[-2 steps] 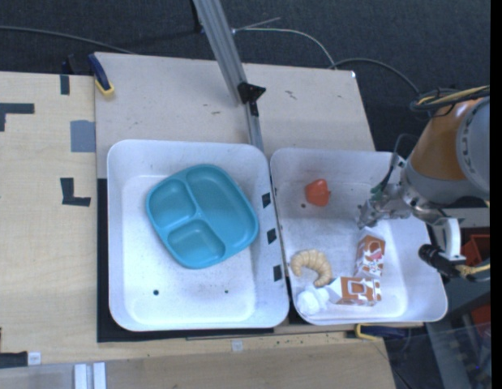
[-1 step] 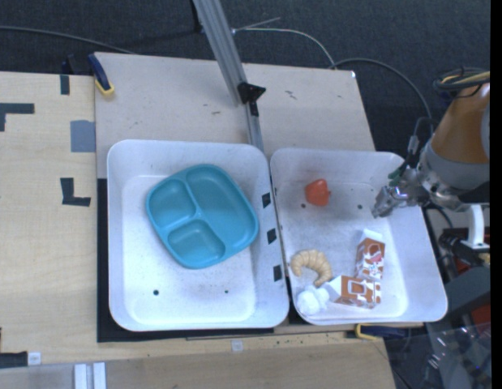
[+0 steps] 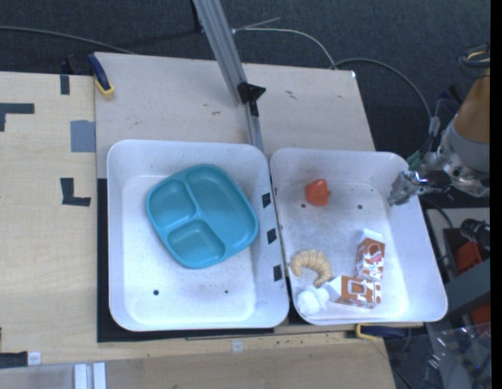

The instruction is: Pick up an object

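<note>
Since my small grey two-finger pincer [image 3: 401, 186] is parked over the right white bin's [image 3: 413, 241] upper-right rim with nothing in it (can't tell its state), I'd guess that little red rounded object [image 3: 317, 191] nearby, upper middle, is easiest.

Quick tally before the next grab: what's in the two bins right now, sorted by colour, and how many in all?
Blue: 1, the divided plate in the left bin.
Red: 1, the small red object in the right bin.
Tan: 1, the croissant.
White: 1, the small white lump.
Orange and white: 2, the cartons and.
Total: 6.
</note>
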You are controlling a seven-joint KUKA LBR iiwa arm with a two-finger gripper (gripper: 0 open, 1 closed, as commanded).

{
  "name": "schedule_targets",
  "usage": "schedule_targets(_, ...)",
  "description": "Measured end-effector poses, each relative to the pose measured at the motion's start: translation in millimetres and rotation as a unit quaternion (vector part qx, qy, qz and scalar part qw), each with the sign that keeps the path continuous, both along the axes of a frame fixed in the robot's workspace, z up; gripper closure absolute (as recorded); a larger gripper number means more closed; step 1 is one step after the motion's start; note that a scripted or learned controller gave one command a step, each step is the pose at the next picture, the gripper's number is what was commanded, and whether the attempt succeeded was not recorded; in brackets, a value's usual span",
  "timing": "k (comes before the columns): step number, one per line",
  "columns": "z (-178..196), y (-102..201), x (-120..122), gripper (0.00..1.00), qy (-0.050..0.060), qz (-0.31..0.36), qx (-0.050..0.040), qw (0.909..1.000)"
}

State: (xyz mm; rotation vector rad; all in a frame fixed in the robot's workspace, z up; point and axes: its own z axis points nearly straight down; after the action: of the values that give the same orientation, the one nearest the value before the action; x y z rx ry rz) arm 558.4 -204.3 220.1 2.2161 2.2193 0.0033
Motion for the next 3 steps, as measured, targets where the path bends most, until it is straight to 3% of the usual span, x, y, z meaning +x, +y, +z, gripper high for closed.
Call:
schedule_targets(1, 49, 0, 1, 1.00, 0.000, 0.000, 0.0001, 1.0000)
schedule_targets(3, 44, 97, 22, 1.00, 0.003, 0.002, 0.0015, 1.0000)
